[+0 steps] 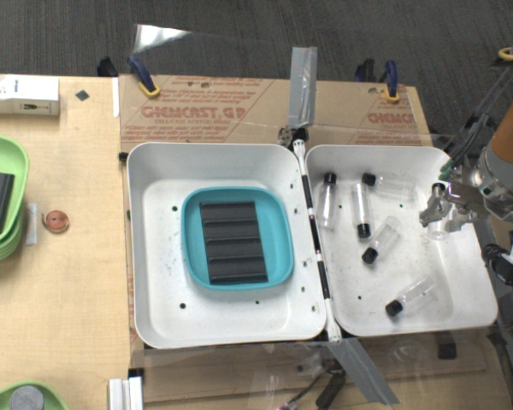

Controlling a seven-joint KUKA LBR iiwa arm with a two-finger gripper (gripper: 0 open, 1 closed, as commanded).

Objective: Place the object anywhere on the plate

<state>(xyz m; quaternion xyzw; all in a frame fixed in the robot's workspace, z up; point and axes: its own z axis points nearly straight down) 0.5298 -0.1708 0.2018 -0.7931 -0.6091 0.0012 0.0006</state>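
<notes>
Left bin [154, 254]: white, shallow, holding a teal plate [192, 246] near its middle
Plate load: a black ribbed block [232, 242] lies flat on the teal plate, long side running away from the camera
Right bin [462, 301]: white, shallow, touching the left bin along a shared edge; holds several clear vials with black caps
Vial by the divider [327, 199]: lies near the bin's left wall, cap towards the far side
Second vial [360, 207]: just beside the first, cap at its near end
Third vial [380, 239]: tilted, near the bin's middle, cap at lower left
Fourth vial [410, 299]: lies towards the near right corner, cap at lower left, well apart from the others
Loose cap [369, 178]: small black piece near the far wall
Gripper [438, 210]: over the right side of the right bin, reaching in from the right; whether its fingers are spread or pressed together cannot be told, and no vial is seen between them
Bench [60, 314]: pale wood, with a green tray [8, 156] at the left edge and a white box [21, 95] at the far left
Cardboard sheet [205, 109]: under the far side of both bins, held by clamps
</notes>
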